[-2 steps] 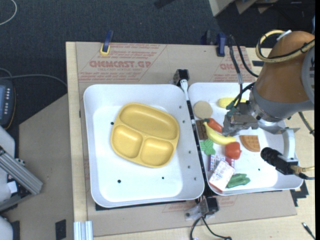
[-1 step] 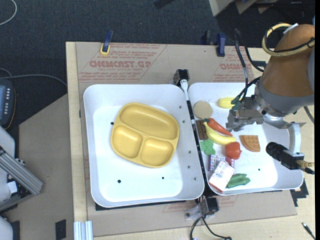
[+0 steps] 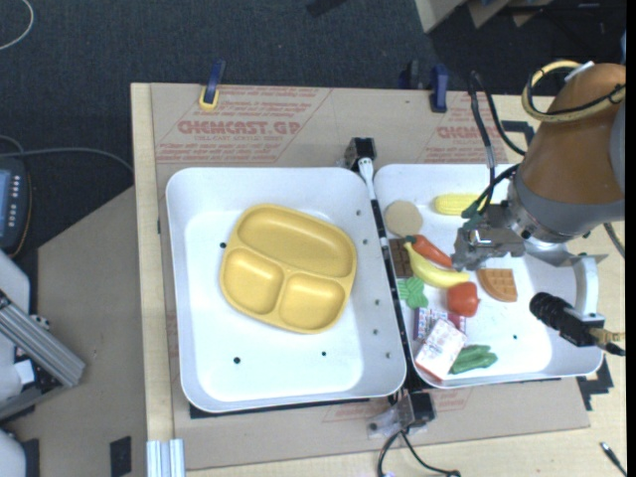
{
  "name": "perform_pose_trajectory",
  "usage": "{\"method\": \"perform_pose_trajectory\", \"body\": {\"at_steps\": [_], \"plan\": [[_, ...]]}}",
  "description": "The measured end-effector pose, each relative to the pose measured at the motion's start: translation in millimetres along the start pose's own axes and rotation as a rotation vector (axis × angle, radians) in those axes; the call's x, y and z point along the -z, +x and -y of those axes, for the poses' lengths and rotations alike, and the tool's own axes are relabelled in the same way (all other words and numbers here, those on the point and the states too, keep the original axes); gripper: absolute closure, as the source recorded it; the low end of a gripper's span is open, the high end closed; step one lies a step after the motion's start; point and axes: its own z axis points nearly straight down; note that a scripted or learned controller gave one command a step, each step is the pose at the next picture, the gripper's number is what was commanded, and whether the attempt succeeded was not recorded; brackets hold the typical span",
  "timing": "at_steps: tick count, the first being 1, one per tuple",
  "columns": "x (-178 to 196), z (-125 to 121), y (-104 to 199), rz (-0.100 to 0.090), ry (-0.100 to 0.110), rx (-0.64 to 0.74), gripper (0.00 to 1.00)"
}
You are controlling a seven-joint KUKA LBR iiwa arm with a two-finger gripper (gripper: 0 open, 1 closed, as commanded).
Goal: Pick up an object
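Now the tool hovered low in the right bin, just beside the banana; its grip couldn't be judged. Best descend squarely over the banana's middle, avoiding the tomato.

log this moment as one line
pincer low in right bin | above banana | nothing seen held | yellow tray in left bin
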Motion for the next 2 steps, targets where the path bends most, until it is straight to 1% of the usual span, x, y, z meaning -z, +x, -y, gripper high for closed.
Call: {"method": "perform_pose_trajectory", "body": {"at_steps": [1, 2], "plan": [[-1, 5, 6, 0.000, -0.001, 0.002, 1.00], [18, 2, 6, 0.001, -0.006, 0.002, 1.00]]}}
